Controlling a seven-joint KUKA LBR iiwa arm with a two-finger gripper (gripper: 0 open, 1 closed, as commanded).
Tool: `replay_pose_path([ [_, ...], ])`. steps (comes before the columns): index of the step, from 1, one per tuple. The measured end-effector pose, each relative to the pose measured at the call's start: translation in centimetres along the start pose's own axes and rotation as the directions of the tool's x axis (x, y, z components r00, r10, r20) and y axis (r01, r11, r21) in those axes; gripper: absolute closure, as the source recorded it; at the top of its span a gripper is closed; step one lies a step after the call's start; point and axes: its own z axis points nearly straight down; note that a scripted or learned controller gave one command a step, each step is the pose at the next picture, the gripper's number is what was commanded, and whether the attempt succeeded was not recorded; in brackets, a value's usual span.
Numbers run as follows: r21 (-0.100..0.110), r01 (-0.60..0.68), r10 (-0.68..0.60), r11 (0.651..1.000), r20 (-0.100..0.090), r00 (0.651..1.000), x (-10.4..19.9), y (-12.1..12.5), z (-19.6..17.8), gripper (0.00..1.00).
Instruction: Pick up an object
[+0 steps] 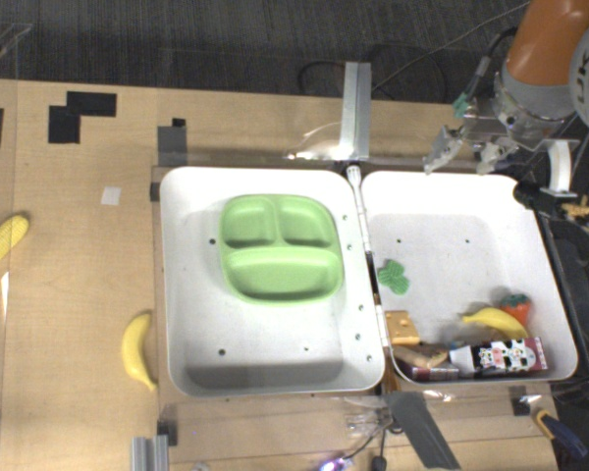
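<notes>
On the bench (69,292) sit two white bins side by side, so biggest stuff first. The left bin (191,361) has just a green divided plate (278,246) lying flat in its middle, three compartments, nothing in them. The right bin (452,214) has all the small stuff bunched in its near corner and along the near wall, with the far half bare.

The arm (560,27) comes in at the top right, orange band above a grey wrist. Its gripper (468,152) hangs over the far rim of the right bin, fingers spread apart with nothing between them, well apart from the clutter below.

As for what's up for grabs: a flat box (506,358) with a dark and white print lies along the near wall, with a yellow banana (493,320) just behind it and something orange-red (517,308) tucked at the banana's right end. A brown block (402,330) sits by the divider, and a small dark thing (434,362) lies between it and the box, too cramped to tell what. A green broccoli piece (394,277) sits alone near the divider, nothing crowding it.

Outside the bins, another banana (137,349) lies on the bench just left of the left bin, and a corn cob (2,242) sits at the far left edge.
</notes>
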Motion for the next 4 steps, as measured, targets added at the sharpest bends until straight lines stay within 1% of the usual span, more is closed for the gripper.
replay_pose_path([
  [1,-0.001,0.157,-0.157,0.988,0.0,0.988,1.1,0.2,15.3,0.0],
  [2,-0.005,0.23,-0.23,0.973,0.002,0.973,-1.6,-4.4,15.8,0.0],
  [3,-0.006,0.183,-0.183,0.983,0.002,0.983,-1.7,-17.5,15.5,0.0],
  [4,-0.016,0.185,-0.185,0.983,0.003,0.983,-1.5,-17.1,14.3,1.0],
])
